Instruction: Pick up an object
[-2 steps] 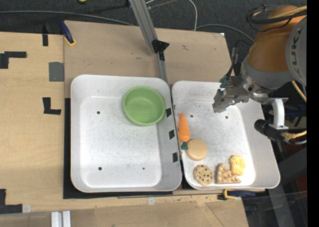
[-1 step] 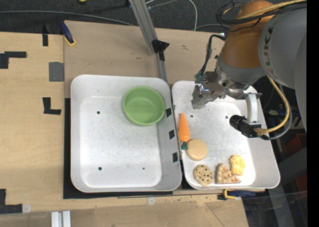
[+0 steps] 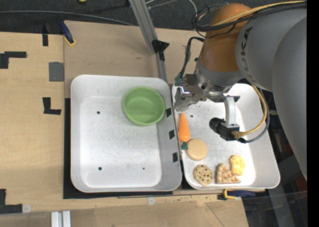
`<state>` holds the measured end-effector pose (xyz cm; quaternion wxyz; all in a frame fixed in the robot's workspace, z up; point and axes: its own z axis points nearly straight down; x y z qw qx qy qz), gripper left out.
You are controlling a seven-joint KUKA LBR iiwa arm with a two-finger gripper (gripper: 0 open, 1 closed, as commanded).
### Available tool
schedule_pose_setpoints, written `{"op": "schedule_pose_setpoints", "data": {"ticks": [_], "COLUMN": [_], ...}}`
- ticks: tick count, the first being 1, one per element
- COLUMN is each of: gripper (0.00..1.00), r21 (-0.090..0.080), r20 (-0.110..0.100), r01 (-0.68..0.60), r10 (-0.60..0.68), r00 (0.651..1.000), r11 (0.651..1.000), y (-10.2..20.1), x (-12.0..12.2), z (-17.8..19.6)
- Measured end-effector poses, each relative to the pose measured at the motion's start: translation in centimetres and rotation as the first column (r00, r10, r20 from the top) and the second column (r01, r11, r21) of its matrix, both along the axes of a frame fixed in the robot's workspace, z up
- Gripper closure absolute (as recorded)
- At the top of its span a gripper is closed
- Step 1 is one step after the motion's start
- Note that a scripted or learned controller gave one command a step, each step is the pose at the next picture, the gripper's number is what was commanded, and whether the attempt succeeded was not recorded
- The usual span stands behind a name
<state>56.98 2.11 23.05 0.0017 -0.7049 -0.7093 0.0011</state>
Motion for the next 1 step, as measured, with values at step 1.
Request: {"op": "schedule_pose_setpoints", "data": {"ticks": [1], "gripper": [1.0], "r21": [0.0], "r20": [0.0], "r01": [0.0], "r10": [0.0], "r00": [1.0], "r11": [1.0], "y": [5.15], "x": [0.32], "z": [-1.22]}}
